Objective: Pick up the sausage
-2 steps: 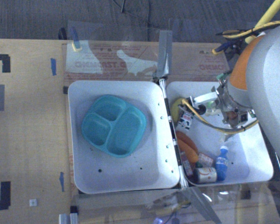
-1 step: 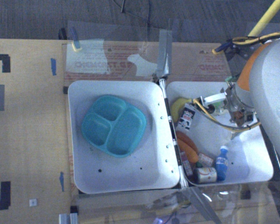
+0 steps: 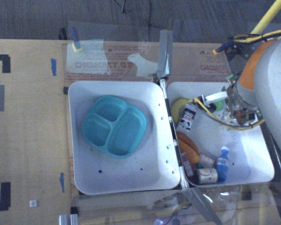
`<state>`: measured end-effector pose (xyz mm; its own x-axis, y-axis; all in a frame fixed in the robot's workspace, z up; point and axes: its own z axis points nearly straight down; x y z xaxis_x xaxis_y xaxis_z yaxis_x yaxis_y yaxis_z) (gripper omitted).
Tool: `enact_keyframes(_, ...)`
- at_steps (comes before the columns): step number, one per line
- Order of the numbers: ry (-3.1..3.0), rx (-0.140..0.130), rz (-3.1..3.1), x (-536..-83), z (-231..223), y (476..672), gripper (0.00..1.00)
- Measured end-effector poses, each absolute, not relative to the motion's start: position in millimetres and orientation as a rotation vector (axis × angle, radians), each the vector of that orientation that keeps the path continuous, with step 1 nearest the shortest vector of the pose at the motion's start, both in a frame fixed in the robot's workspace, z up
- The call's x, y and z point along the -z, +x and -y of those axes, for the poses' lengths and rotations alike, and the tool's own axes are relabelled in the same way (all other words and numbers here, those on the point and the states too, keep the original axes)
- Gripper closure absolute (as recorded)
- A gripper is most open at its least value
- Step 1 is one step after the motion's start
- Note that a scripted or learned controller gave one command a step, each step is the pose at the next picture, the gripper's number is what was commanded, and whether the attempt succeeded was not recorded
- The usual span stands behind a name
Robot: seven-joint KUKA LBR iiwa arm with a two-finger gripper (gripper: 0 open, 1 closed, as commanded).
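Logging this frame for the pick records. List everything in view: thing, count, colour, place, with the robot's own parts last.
Bins: two, white, side by side on the bench.
Divided plate: one, teal, middle of the left bin.
Sausage: one, orange-brown, right bin, along its left wall.
Yellow item: one, rounded, right bin's upper left corner; type unclear.
Small carton: one, white with black print, beside the yellow item.
Bottle: one, blue, right bin near the front.
Can: one, red and white label, lying at the front, left of the bottle.
Arm: one, grey with orange band, over the right bin's far right.
Gripper: one, dark, cabled, above the right bin's upper part.
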<state>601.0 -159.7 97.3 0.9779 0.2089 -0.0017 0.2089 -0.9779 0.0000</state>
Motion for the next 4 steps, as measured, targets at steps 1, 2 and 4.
enact_keyframes(1,2.954,-0.002,-1.062,-86,215,635.3,1.00)
enact_keyframes(2,2.556,-0.006,-1.824,-88,166,619.3,1.00)
enact_keyframes(4,2.969,-0.003,-1.025,-87,189,574.7,0.00)
